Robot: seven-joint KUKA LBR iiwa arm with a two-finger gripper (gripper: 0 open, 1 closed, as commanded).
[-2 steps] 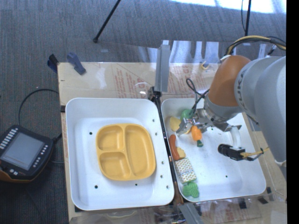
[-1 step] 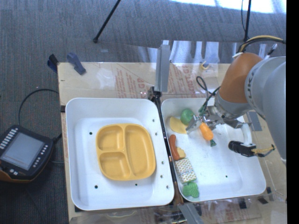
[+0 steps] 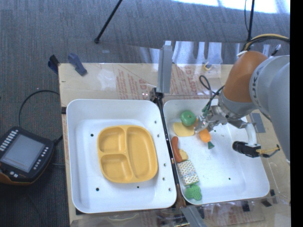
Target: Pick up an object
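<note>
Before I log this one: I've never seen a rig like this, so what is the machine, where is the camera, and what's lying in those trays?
The camera is fixed above a bench, looking down at a slant. The grey and orange machine is a robot arm reaching in from the right, ending in a two-finger gripper.

Two shallow white bins sit side by side. The left bin holds a yellow divided plate. The right bin holds toy foods: a green apple, a yellow slice, an orange carrot, a hot dog, a checkered packet and a green leafy piece.

The gripper hovers by the carrot; I can't tell whether it holds anything.
</note>
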